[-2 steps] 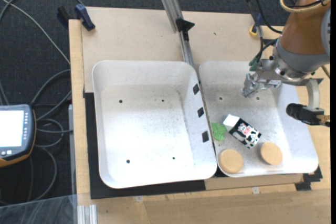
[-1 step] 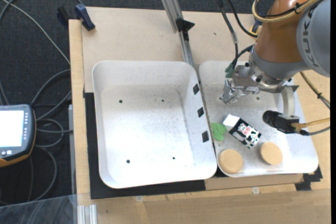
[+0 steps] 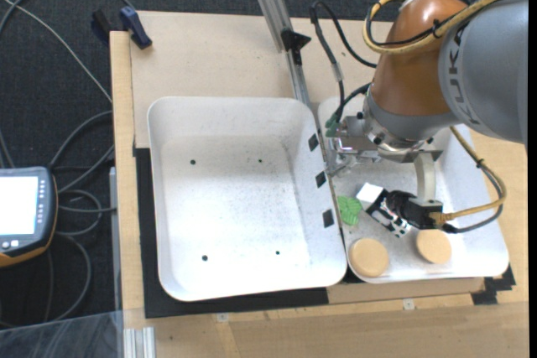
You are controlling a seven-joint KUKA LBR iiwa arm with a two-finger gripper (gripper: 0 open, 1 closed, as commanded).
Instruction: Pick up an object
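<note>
Over the right bin (image 3: 493, 241), in the camera view from above, the arm (image 3: 419, 80) reaches from the right and its wrist hangs low above the far-left part of that bin. The hand (image 3: 361, 148) sits under the wrist, mostly covered by it, so I cannot tell whether it is spread or pressed together. Nothing can be seen pinched in it.

By my reading the pick is not yet done, since every loose thing in view lies on the bin floor. What is left is the close, the lift and a check that something came up with it.

4 candidates lie in the right bin:
- 2 tan discs, flat and round, lie at the near edge. The left disc (image 3: 369, 257) is by the wall shared with the left bin (image 3: 235, 180), and the right disc (image 3: 434, 246) is apart from it.
- A small crumpled green piece (image 3: 349, 210) lies near the shared wall, just beyond the left disc.
- A small white piece (image 3: 369, 193) lies just right of the green one, nearest to the hand, though it is too small to make out its shape.

I judge the green or white piece the likelier target. Both bins rest on the pale table (image 3: 210, 54).
</note>
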